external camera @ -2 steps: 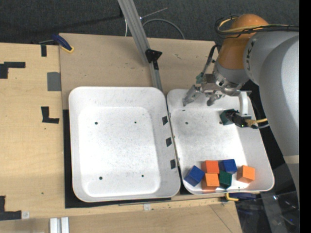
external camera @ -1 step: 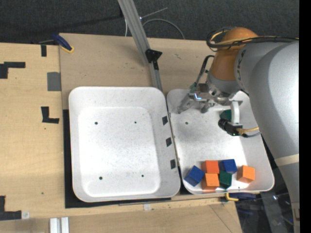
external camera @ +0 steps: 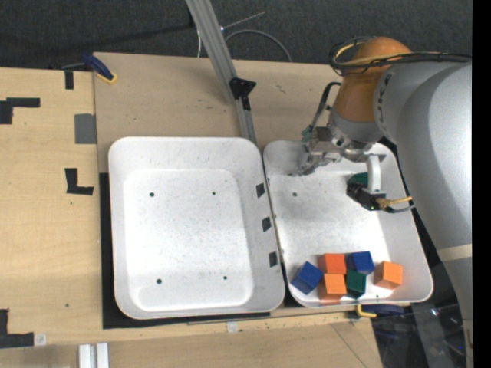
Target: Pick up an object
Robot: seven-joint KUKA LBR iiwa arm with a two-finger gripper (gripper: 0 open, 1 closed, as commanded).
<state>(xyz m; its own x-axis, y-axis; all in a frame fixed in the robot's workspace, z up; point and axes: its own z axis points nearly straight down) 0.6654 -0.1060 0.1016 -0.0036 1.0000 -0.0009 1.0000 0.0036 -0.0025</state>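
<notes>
The claw [external camera: 311, 159] hovers at the right bin's [external camera: 307, 221] far corner, well apart from the blocks [external camera: 345, 273]; whether it is clenched I cannot tell. It should probably cross to the bin's near edge and descend squarely over one outlying block.

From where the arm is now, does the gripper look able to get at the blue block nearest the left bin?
Probably yes. The gripper sits at the right bin's far corner; bare floor lies between it and the blue block, whose left side stands apart from the other blocks.

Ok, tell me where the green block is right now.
The green block lies in the right bin, near its front edge, wedged among the blocks there: under the blue block and right of an orange block.
</notes>
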